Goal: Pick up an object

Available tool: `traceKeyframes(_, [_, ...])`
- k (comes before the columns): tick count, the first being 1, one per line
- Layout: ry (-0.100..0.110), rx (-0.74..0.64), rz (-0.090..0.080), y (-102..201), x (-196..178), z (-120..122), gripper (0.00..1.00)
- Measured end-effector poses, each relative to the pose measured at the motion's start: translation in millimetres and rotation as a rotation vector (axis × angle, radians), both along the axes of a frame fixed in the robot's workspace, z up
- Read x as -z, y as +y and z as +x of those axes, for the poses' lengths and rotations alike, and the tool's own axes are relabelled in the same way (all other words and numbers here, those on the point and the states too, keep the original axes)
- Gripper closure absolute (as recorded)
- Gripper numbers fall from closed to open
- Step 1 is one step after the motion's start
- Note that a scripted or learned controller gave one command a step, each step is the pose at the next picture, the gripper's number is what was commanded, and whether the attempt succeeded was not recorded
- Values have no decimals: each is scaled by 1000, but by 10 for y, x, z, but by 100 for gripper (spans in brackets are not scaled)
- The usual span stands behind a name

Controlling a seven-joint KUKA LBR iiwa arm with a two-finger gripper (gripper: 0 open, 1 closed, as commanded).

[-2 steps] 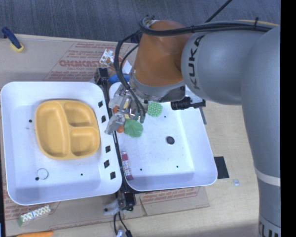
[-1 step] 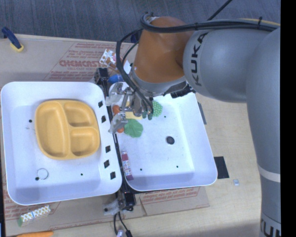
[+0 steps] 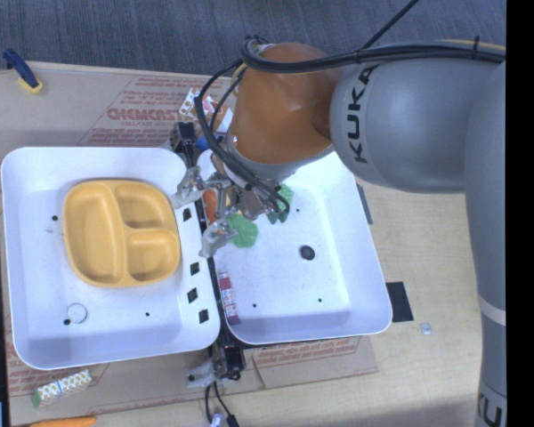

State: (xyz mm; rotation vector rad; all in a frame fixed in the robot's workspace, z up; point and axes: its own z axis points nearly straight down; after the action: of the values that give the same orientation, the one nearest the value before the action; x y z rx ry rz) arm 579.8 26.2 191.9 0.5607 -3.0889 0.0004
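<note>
My gripper (image 3: 203, 210) hangs low over the left edge of the right bin (image 3: 338, 310), under the orange wrist band. It is open, with one silver finger (image 3: 190, 188) near the bins' shared rim and the other (image 3: 216, 232) further forward. A small orange object (image 3: 211, 201) lies between them, mostly hidden; I cannot tell whether they touch it. A green object (image 3: 244, 230) lies just right of the front finger. Another green piece (image 3: 284, 194) peeks out from under the wrist.
A yellow divided plate (image 3: 120, 231) sits in the left bin (image 3: 27, 327), with a small clear ring (image 3: 76, 312) near its front. The right bin also holds a small dark disc (image 3: 307, 253) and a dark red marker (image 3: 224, 297) along its left wall.
</note>
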Motion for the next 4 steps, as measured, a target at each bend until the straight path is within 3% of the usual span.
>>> traceKeyframes(1, [1,-360,1,-336,1,-153,0])
traceKeyframes(2, [-3,-457,1,-686,-4,436,0])
traceKeyframes(3, [-1,-645,-2,-1302,993,563,0])
traceKeyframes(4, [-1,-646,0,-1285,885,570,100])
